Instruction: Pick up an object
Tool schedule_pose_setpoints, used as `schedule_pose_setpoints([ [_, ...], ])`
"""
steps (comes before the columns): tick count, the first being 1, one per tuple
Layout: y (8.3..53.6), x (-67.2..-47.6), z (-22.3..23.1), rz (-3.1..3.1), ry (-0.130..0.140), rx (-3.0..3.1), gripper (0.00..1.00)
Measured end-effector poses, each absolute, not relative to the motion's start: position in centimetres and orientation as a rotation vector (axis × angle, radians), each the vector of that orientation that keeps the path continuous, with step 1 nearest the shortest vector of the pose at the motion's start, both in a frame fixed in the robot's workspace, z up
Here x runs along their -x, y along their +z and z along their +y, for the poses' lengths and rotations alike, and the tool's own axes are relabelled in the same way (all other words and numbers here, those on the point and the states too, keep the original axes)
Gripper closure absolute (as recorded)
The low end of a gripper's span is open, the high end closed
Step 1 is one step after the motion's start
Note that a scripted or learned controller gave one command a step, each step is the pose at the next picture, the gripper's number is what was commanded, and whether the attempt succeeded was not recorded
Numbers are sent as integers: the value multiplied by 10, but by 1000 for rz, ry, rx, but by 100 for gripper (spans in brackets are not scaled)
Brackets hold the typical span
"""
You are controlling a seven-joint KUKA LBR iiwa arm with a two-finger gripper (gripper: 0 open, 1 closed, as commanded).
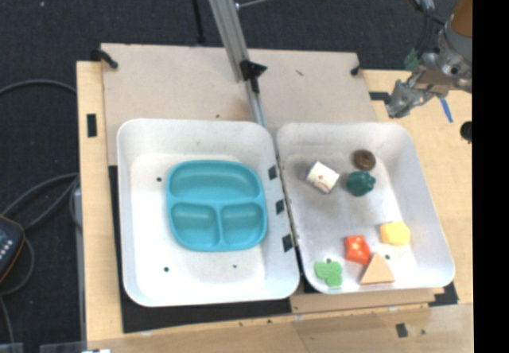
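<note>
Inside right bin (421, 176) — seven small objects | nearest gripper (402, 101): brown disc (363, 159), teal lump (360, 184), white block (322, 177), tilted, long axis slanting down-right | all below-left of gripper, parked past bin's far-right corner | finger state cannot tell | left bin (139, 176): blue tray (216, 205)

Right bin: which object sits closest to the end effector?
The brown round piece, topmost in the right bin, nearest the end effector; the dark green piece lies just below it.
</note>
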State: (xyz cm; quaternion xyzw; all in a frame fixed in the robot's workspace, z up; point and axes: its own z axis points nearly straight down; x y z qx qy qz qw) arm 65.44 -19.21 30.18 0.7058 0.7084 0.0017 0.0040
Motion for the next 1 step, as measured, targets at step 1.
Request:
schedule_pose_setpoints([
  [1,304,-641,-144,2227,1,-2215,100],
])
